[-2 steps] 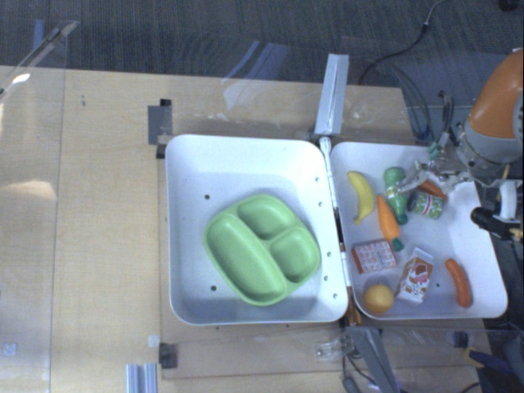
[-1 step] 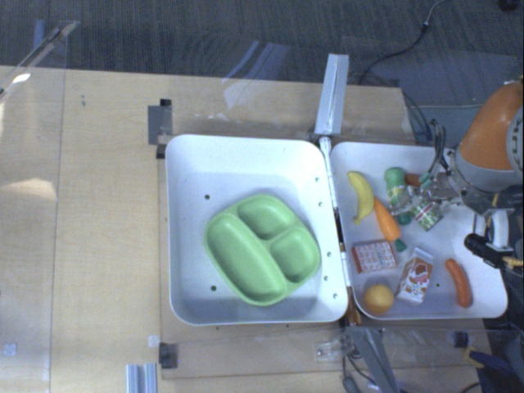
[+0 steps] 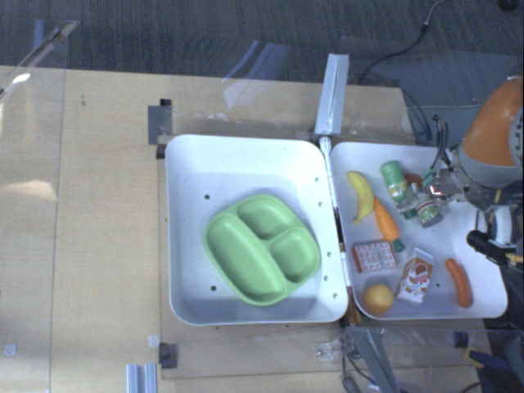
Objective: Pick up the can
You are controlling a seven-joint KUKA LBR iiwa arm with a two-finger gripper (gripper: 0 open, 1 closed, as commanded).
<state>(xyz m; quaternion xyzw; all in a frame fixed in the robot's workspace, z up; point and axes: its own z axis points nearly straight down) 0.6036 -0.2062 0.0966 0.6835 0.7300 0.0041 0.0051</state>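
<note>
- The green can (image 3: 395, 180) lies tilted in the upper part of the right bin (image 3: 483, 305), just right of the banana (image 3: 360, 195).
- The gripper (image 3: 431, 193) sits just right of the can, low over a small green-and-white item (image 3: 427, 214); whether it is apart or together I cannot tell.
- The arm (image 3: 494, 137), with its orange band, enters from the right edge of the frame.
- A carrot (image 3: 386, 220) lies below the can, then a red-patterned packet (image 3: 374, 257), a small carton (image 3: 417, 277), a lemon (image 3: 378, 298) and a sausage (image 3: 459, 282) along the lower part of the bin.
- The left bin (image 3: 188, 170) holds a green divided tray (image 3: 261, 248).
</note>
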